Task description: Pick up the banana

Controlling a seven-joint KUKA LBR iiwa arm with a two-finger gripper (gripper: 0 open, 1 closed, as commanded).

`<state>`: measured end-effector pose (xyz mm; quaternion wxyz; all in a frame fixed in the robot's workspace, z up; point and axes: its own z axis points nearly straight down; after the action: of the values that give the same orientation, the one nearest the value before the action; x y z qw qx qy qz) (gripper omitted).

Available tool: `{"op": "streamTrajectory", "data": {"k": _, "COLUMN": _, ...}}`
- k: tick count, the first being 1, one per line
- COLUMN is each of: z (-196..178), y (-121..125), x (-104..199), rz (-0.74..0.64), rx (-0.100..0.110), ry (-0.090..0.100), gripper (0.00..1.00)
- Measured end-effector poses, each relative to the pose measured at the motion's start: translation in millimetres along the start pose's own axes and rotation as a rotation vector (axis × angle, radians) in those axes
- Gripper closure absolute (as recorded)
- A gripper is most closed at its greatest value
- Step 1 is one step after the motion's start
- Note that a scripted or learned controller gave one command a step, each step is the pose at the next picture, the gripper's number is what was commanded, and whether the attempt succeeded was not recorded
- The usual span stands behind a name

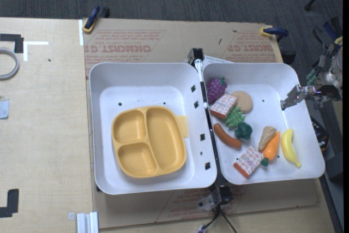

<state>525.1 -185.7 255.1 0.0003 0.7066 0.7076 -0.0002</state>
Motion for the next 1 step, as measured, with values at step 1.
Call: {"op": "streamTrajectory", "data": {"k": 1, "z": 97.6, "y": -30.3, "x": -28.6, "rz": -0.199, "rx": 0.0, "ry": 0.001, "gripper": 0.0}}
